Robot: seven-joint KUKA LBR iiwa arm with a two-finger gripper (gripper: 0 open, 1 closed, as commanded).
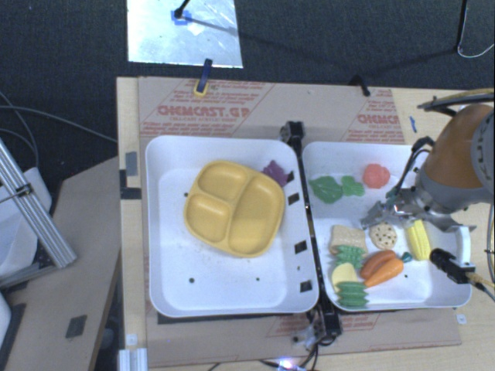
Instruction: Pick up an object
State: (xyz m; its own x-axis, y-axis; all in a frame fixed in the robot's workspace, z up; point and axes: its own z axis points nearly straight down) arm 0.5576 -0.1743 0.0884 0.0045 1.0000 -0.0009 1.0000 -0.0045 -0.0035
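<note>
1. Green pea pod [352,293] sits at the near edge of the right bin [402,298], touching a yellow wedge-shaped piece [345,273] just behind it
2. Orange carrot [382,267] lies beside those, tip pointing toward the near-right; corn cob [418,239] just right of it, lying roughly near-to-far
3. Cracker-like tan piece [346,238] and round cookie [383,236] sit mid-bin, close together, cluttered
4. Gripper [387,211] is low over the middle of the right bin, right at the cookie's far edge; arm [456,168] with its orange band comes in from the right. Cannot tell how the jaws stand, as the wrist body blocks them, and nothing visible is held
5. Green leafy piece [335,188] and red tomato-like piece [377,175] are at the far half of the right bin, well apart from the near cluster
6. Left bin [166,222] holds a yellow divided plate [234,207] with a small purple item [274,171] touching its far-right rim
7. Step, as I read it: approach/descend onto a target, grasp not made. Likely target is the cookie or the corn, both just beside the tool
8. Next move needs: centring on one item rather than straddling two, getting down to the bin floor, closing, then a straight lift. Risk: flat cookie gives little to pinch, neighbours get nudged
</note>
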